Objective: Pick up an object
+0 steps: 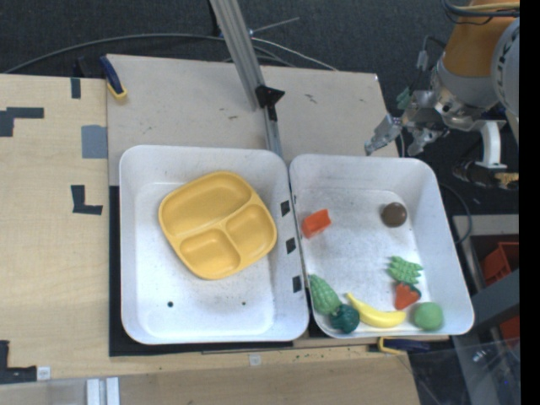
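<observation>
Yellow divided plate point(218, 224) sits in the left bin point(139, 251) — the right bin point(439, 218) holds an orange block point(316, 222), brown ball point(393, 214), banana point(375, 314) and green ball point(428, 315). Above that bin's far edge hang the jaws point(396, 129) — open or shut, I cannot tell.

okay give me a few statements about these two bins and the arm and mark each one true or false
1. The yellow plate lies in the left bin. True.
2. The banana lies in the left bin. False: it is in the right bin.
3. The gripper holds the orange block. False: the block lies in the right bin, apart from the gripper.
4. The brown ball is in the right bin. True.
</observation>
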`<act>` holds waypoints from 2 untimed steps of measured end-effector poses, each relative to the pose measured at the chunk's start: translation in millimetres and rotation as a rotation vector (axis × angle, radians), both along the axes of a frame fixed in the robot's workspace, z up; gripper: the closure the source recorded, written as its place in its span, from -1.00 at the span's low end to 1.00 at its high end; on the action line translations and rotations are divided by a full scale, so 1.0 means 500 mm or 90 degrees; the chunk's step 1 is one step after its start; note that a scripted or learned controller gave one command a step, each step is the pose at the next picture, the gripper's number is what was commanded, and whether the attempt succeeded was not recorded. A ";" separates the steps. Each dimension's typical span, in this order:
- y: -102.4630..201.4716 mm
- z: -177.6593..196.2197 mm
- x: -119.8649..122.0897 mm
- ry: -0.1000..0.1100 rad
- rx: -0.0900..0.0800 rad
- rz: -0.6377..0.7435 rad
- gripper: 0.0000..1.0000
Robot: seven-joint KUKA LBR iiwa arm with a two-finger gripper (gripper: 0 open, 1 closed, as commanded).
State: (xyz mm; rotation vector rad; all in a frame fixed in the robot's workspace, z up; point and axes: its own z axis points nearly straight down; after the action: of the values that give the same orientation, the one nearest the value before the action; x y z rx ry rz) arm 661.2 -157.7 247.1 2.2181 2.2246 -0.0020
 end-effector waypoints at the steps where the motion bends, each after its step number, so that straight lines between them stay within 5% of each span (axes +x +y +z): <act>1: 0.000 0.000 0.000 0.000 0.000 0.000 -1.00; 2: -0.002 -0.088 -0.009 0.003 0.000 -0.001 -1.00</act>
State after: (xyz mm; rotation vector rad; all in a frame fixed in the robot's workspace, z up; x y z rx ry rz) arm 656.8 -158.9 202.9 2.2210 2.2256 -0.0068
